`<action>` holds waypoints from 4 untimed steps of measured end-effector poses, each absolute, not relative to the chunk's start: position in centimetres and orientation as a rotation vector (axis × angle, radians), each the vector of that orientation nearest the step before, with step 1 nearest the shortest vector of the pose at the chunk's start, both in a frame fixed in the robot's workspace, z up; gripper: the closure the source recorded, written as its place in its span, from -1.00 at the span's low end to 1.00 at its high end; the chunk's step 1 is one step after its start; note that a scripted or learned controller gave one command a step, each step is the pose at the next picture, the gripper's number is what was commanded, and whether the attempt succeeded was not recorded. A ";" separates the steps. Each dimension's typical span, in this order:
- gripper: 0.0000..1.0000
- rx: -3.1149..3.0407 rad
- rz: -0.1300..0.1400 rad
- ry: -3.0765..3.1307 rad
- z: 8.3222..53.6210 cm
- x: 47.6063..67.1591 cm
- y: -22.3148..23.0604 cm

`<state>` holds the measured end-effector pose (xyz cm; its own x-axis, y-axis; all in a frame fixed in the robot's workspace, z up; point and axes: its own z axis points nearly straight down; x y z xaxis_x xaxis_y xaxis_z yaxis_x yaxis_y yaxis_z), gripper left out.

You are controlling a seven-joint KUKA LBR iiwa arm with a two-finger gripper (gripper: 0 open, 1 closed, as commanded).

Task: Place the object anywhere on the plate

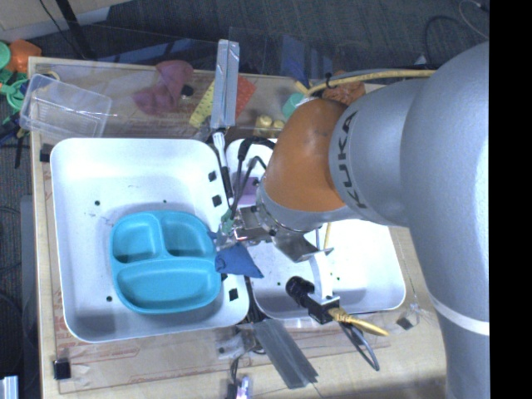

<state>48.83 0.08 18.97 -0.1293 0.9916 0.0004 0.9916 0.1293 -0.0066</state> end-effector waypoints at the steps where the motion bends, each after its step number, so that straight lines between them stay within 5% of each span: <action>1: -1.00 -2.073 0.005 -2.357 19.0 48.9 0.0; 2: -1.00 -1.885 -0.013 -2.521 11.0 48.0 11.5; 3: -1.00 -1.855 0.004 -2.531 11.6 55.6 12.4; 4: -1.00 -1.945 0.001 -2.467 19.2 62.2 3.0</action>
